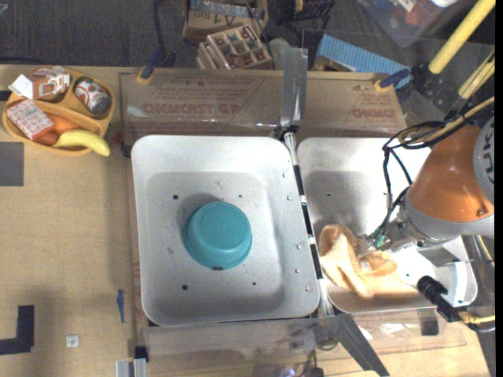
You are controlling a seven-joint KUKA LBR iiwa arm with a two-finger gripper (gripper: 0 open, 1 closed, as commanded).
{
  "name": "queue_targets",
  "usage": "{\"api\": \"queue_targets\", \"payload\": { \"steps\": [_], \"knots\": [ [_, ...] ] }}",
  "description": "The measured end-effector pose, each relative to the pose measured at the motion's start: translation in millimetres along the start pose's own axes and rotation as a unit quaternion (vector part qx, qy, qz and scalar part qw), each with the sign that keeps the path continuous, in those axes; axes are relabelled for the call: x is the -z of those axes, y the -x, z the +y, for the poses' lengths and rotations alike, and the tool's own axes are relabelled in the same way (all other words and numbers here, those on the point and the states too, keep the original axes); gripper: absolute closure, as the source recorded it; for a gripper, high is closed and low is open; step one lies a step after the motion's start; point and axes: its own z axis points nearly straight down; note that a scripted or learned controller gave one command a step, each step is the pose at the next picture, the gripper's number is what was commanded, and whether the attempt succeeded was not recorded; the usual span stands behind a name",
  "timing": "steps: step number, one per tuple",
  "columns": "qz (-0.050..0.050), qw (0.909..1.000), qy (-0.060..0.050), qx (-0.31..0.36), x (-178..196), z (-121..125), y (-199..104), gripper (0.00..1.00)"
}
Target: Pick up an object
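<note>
The gripper [376, 246] is lowered into the right bin [338, 159], onto a crumpled tan cloth [350, 265] that is bunched in the near left corner, against the wall between the bins. The place seems chosen because the cloth rises there in folds – easier to be pinched. Whether the jaws are spread or pressed together cannot be told. A teal bowl [218, 234] is left upside down in the middle of the left bin [157, 163], well apart from the arm

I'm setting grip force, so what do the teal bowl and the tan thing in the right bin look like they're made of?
Bowl: likely hard plastic, with a smooth, even teal surface, a soft sheen and a rigid round shape. Tan thing: probably soft cloth or a similar limp material; it lies crumpled with folds and looks matte. The hand is at it.
</note>
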Motion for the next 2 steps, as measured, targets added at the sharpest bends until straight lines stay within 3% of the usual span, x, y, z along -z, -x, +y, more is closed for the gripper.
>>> {"api": "queue_targets", "payload": {
  "steps": [1, 2],
  "knots": [
    [-0.001, 0.9998, 0.001, -0.017, -8.9, -3.0, -0.1, 1.00],
    [-0.003, 0.9998, 0.000, -0.018, -10.0, -4.1, 2.1, 0.00]
  ]
}}
